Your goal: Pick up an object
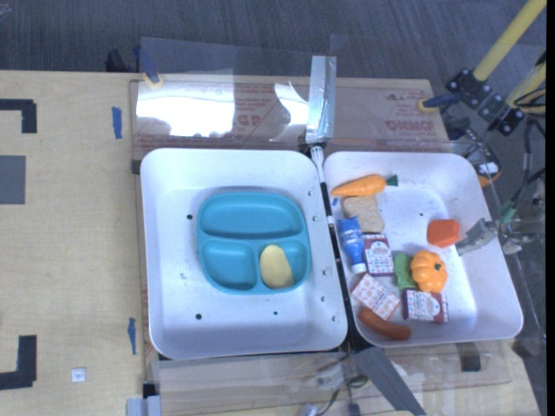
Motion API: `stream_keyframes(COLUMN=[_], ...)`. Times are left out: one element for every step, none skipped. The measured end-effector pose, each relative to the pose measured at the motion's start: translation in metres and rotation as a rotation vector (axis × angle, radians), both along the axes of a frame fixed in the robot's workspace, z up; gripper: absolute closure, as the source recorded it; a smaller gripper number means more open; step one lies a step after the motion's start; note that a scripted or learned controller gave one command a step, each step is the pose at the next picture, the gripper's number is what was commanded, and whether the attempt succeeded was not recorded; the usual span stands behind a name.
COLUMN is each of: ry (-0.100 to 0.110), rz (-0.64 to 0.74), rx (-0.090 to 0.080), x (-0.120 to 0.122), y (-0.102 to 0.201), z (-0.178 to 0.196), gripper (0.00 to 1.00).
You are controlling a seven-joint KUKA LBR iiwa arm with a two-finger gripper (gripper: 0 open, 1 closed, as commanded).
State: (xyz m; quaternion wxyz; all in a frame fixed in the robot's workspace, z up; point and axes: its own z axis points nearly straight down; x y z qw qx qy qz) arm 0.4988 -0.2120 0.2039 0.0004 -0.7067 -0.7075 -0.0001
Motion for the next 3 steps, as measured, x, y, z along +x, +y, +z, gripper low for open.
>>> stream_keyframes(ry=[-0.012,-0.006,-0.006], rz=[0.151,0.256,0.356], rx=[-0.005,-0.003,-0.002], x=[0.039,0.085,0.150], y=[0.031,0.020,0.042], z=[-0.114,-0.118,-0.117], gripper=[0.00,0.00,0.00])
